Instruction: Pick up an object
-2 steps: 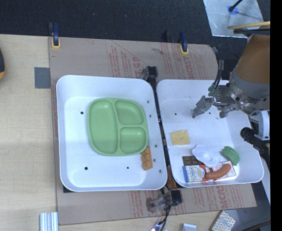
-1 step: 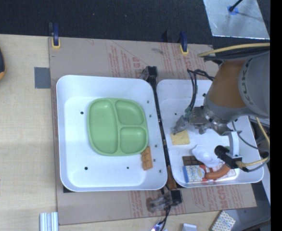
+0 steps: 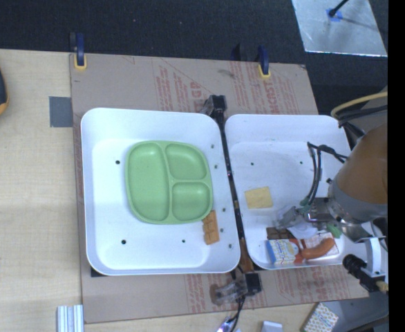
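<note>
Arm low over the right bin [image 3: 258, 126], near its front right corner. Pincer [image 3: 306, 216] sits just above a small cluster there: a small carton [image 3: 282, 252] with blue and white print and, touching its right side, an orange-red item [image 3: 314, 250], identity unclear. Cannot tell whether the pincer is apart or together; wrist hardware blocks it. Carton judged light, thin-walled, crushable; best taken across its narrow sides. A yellow sponge-like square [image 3: 259, 198] lies apart, left of the pincer, probably soft and easy to pinch. Left bin [image 3: 99, 254] holds a green divided plate [image 3: 168, 182] and an orange waffle-textured piece [image 3: 210, 228].
</note>
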